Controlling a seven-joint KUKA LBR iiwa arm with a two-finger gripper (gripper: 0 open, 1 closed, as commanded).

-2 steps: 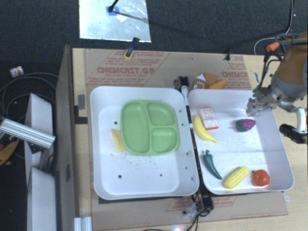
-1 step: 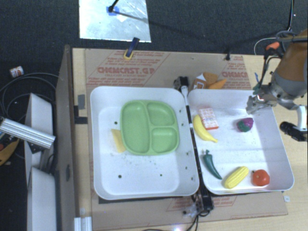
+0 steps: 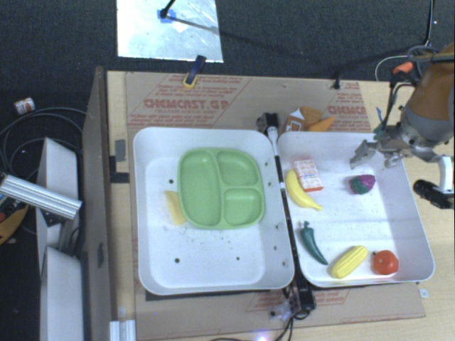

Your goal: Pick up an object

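Standing side by side on the counter (image 3: 234, 91): two shallow white bins.

Left bin (image 3: 153, 261): one green divided plate (image 3: 219, 188), three compartments, lying toward the bin's far half; one small yellow piece (image 3: 174, 207) touching the plate's left edge.

Right bin (image 3: 398, 219): one banana (image 3: 299, 191) along the near-left wall beside the divider; one small red-and-white carton (image 3: 308, 175) just beside the banana, toward the far edge; one purple item with a green top (image 3: 362, 184) near the middle-right; one dark green pepper (image 3: 311, 241) toward the near edge; one yellow corn cob (image 3: 348, 261) just right of the pepper; one red tomato (image 3: 384, 262) at the near-right corner, just beside the corn.

Arm: enters over the counter's right edge. Jaws (image 3: 377, 155) spread apart, nothing between them, positioned over the right bin's far-right part, above and apart from the purple item.

Outside the bins, on the counter's far edge: orange pieces (image 3: 313, 121) by the right bin's far-left corner; a yellow-and-blue clip (image 3: 193, 73).
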